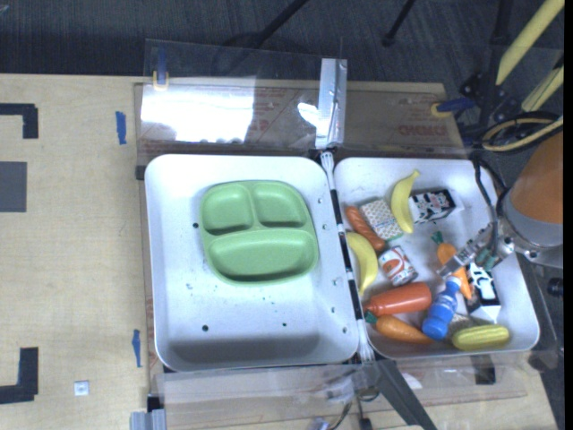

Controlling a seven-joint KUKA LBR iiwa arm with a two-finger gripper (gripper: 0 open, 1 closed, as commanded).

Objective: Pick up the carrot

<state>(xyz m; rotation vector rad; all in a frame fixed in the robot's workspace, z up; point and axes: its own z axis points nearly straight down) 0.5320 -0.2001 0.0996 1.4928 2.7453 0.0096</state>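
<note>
The gripper (473, 260) sits low over the right side of the right bin (524, 316), at the end of the grey arm (537, 206) that comes in from the right edge with its orange band just above the wrist. At this size it is a tangle of dark and pale parts, and how its tip is set cannot be told; nothing is visibly caught in it. Right beside it lies a small orange piece with a green top (445, 252), which may be a little carrot, though it is too small to be sure. The clearer candidate for the carrot (403, 330) is the long orange tapered thing near the front edge of the same bin, just below a fat red-orange sausage-shaped toy (399, 299) and just left of a blue bottle (440, 316). A yellow-green pod (481, 336) lies to the bottle's right, and two bananas (405, 199) curve through the back and left of the bin. The left bin (170, 267) bears a green divided plate (259, 229). As a judgement, the pick is not yet made: the carrot rests in the clutter, so closing on it and lifting it clear remain.
</note>
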